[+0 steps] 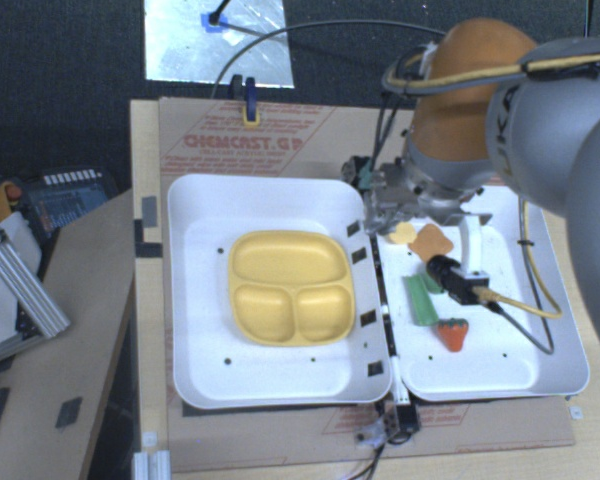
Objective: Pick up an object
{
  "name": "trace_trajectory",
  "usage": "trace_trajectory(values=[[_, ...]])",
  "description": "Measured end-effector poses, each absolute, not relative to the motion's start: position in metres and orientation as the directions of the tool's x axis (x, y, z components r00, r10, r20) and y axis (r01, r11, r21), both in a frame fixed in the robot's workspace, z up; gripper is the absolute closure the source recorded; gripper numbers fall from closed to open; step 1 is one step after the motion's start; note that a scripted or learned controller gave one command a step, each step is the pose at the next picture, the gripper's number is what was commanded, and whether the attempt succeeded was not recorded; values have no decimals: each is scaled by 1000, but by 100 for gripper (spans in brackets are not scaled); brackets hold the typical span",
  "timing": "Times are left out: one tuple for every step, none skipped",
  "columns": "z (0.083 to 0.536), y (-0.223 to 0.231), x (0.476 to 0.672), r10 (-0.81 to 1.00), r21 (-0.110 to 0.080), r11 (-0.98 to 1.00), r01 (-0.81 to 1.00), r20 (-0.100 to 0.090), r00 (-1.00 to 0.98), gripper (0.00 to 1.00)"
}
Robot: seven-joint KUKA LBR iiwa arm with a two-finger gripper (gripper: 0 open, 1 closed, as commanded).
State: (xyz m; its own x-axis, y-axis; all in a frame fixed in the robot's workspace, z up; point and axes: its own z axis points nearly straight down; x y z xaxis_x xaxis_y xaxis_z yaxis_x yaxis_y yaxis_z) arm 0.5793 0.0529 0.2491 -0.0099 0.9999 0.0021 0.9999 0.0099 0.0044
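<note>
At the centre of the left white bin (195,318) rests a yellow 3-compartment plastic tray (288,286), well apart from the gripper (385,208). That hangs over the top-left corner of the right white bin (525,363); I cannot tell whether it is spread or closed. So near the rim, a descent risks striking it. Just right of the gripper lie a pale yellow flat piece (404,233) and a tan flat slice (435,241), side by side.

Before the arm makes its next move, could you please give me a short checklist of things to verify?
1. Things to pick lie in the right bin: green piece, red piece, orange piece, pale yellow piece: ok.
2. The gripper hangs over that bin's far left corner: ok.
3. The gripper holds something: cannot tell.
4. The yellow tray lies flat in the left bin, apart from the gripper: ok.
5. The orange piece lies separate from the pale yellow piece: cannot tell.
</note>
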Motion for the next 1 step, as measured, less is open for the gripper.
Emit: trace_trajectory(values=[[233, 106, 603, 1000, 3, 8, 1000, 1, -8, 100]])
